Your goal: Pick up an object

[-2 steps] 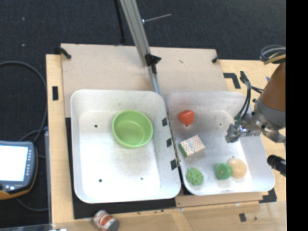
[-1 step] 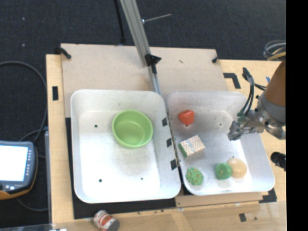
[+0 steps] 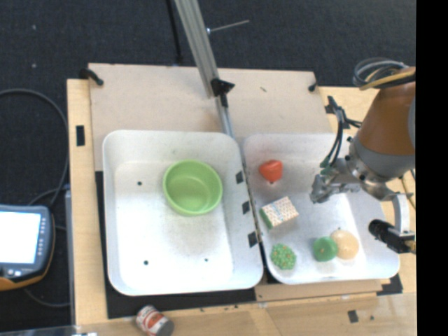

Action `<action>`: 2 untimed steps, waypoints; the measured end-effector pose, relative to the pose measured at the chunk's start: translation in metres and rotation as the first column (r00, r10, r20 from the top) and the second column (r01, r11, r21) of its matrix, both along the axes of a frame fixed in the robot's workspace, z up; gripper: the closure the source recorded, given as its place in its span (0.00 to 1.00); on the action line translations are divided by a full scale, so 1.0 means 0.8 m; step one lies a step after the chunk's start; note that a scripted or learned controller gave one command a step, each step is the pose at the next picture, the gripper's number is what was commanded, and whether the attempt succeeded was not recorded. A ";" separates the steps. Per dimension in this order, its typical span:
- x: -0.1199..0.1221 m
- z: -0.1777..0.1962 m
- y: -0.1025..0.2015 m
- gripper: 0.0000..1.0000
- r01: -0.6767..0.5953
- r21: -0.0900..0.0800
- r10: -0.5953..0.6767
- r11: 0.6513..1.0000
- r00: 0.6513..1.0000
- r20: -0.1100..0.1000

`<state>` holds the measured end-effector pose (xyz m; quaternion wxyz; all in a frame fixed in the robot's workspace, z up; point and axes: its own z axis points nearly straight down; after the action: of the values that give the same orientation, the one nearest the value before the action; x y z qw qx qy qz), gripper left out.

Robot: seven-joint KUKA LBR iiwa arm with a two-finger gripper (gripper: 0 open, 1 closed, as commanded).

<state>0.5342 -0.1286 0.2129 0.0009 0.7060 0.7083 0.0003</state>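
Hand [image 3: 320,190] is hovering over the right bin [image 3: 301,145]; finger spacing impossible to tell. Patterned block [image 3: 279,212] is lying just left of it, red toy [image 3: 271,170] nearby. Risk: descending between them, grabbing nothing.

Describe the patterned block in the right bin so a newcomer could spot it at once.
Look in the right bin, near its left wall, about halfway down. The small box-shaped block lies below the red object and above the green speckled ball. It alone is angular, with pale patterned faces and a green side.
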 end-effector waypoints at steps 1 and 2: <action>0.015 0.013 0.055 1.00 -0.004 0.002 0.004 1.000 1.000 0.001; 0.024 0.030 0.121 1.00 -0.005 0.002 0.005 1.000 1.000 0.001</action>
<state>0.5531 -0.0317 0.2373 0.0005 0.7042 0.7100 0.0016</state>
